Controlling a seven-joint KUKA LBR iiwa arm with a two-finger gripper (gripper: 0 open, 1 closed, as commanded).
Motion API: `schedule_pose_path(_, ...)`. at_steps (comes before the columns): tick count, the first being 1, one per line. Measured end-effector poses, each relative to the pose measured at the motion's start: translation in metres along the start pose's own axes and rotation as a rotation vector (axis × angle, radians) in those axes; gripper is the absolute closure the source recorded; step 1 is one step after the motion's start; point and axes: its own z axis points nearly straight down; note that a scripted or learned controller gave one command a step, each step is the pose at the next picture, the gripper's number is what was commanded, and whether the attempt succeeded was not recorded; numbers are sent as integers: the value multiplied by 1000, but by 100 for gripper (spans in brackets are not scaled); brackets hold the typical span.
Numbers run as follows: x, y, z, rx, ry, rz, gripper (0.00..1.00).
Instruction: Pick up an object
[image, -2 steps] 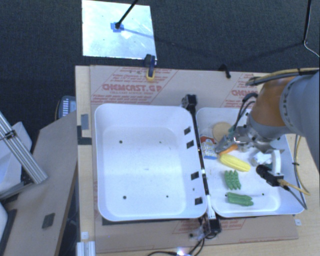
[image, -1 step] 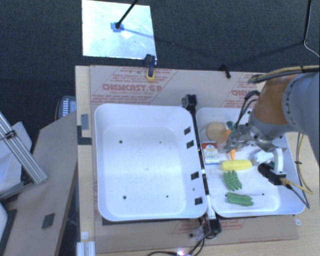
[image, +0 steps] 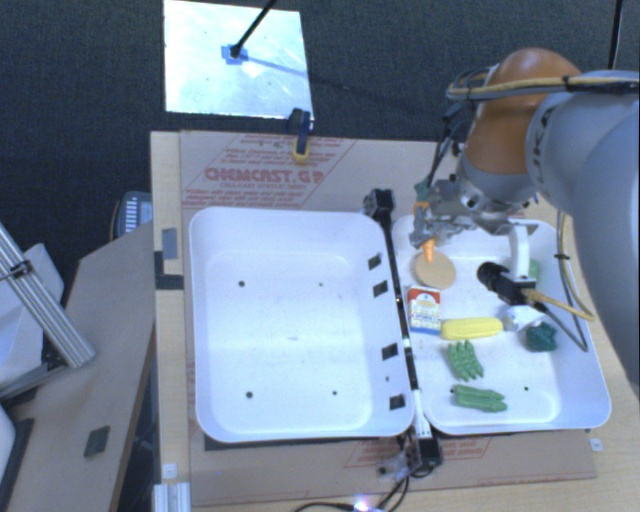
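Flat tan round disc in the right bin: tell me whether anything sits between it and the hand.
Nothing visible does. The hand hangs just above the flat tan round disc at its far edge, with a small orange piece at its tip. The red-and-white carton lies on the disc's near side, out of the way.

we see an evenly lit, fairly bright scene, the light falling from above and a little soft overall. the two white bins (image: 290, 320) to the left of and below the gripper (image: 432, 228) look near blown out, with only faint shadows along their rims. up and left of the gripper a reflective panel (image: 238, 60) catches pale glare. the arm (image: 560, 120) beside the gripper is slightly blurred, and fine detail is grainy.
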Motion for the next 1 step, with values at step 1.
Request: schedule_pose_path(1,46,-11,-9,10,1,3,100)
